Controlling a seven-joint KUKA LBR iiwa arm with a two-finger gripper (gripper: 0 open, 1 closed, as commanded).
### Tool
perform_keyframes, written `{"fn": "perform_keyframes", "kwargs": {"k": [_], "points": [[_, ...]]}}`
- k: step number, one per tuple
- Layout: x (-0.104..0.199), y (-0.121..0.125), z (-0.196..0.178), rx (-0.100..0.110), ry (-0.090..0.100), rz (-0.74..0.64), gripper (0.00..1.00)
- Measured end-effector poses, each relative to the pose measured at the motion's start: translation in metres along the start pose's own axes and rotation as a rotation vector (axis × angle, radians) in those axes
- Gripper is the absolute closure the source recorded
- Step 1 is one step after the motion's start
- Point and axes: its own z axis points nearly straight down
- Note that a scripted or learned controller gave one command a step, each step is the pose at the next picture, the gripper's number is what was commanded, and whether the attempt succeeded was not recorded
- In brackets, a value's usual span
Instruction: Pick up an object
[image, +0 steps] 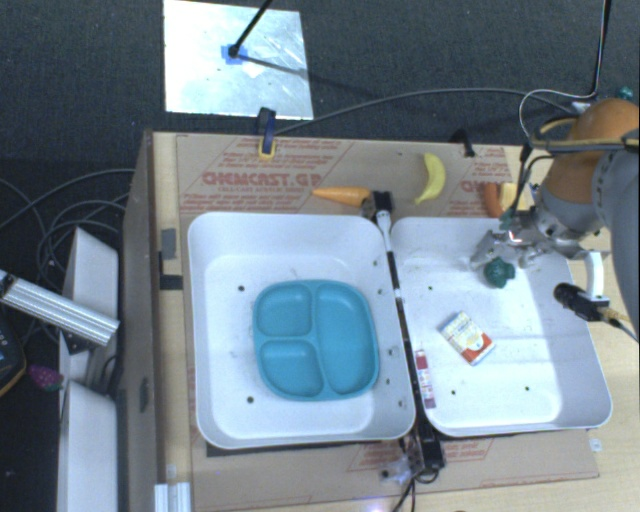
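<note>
1. Under both bins, a tan board (290, 170) printed with red lettering covers the bench; dark carpet lies beyond, with a shiny foil sheet (238, 58) at the far side.
2. Left bin (225, 250) holds a blue divided tray (315, 338), three compartments, lying flat near the bin's middle.
3. Right bin (560, 390) holds a small red-and-white packet (467, 338) near its centre, and a thin red-and-white stick (424, 375) along its left wall.
4. Small teal object (498, 270), dark green-blue and lumpy, sits in the far part of the right bin.
5. Gripper (508, 250) is just over the teal object, seemingly touching; finger spread too blurred, cannot tell.
6. Beyond the bins on the board: yellow banana (432, 177), orange carrot (342, 196), both outside the bins.
7. Cables run across the carpet on the left.
</note>
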Motion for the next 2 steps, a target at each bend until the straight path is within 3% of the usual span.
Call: {"fn": "perform_keyframes", "kwargs": {"k": [1, 2], "points": [[-0.0001, 0.0023, -0.0132, -0.007, -0.003, -0.004, 1.0], [0.0001, 0.0022, -0.013, -0.006, -0.003, -0.005, 0.0]]}}
